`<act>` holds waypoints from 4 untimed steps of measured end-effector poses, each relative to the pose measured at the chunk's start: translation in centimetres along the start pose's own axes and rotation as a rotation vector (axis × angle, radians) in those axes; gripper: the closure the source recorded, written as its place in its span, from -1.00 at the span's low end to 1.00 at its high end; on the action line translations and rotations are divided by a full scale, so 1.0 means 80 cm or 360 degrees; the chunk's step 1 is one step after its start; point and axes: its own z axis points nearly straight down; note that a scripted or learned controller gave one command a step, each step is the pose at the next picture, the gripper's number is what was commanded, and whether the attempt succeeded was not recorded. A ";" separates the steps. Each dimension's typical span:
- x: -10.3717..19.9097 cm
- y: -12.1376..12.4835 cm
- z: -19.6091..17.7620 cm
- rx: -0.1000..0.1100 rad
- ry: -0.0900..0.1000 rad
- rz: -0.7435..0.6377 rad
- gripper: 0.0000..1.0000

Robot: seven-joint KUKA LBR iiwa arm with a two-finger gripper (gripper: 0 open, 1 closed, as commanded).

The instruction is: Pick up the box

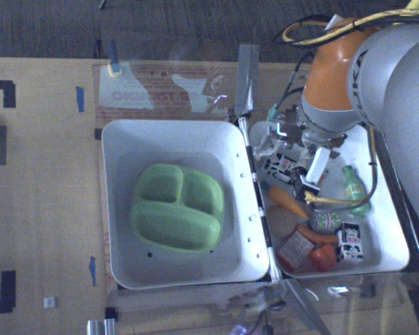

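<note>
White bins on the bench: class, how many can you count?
2. The left shallow white bin holds a green divided tray; the right shallow white bin sits beside it.

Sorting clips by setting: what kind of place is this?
Probably a robotics lab bench: a grey arm over two white bins, toy food such as a carrot, and blue tape marks on the board.

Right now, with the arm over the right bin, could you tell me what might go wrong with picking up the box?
1. The black-and-white box is packed against a green can and a red item, so a grasp may catch a neighbour instead.
2. It lies near the right bin corner, leaving little finger room.
3. The gripper sits apart from it, above a carrot, and could close on that.
</note>
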 end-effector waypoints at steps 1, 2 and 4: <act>0.071 -0.005 0.000 0.0000 0.0000 0.0034 -1.00; 0.148 0.018 0.073 -0.0031 -0.0002 0.0249 -1.00; 0.159 0.020 0.076 -0.0072 -0.0021 0.0472 -1.00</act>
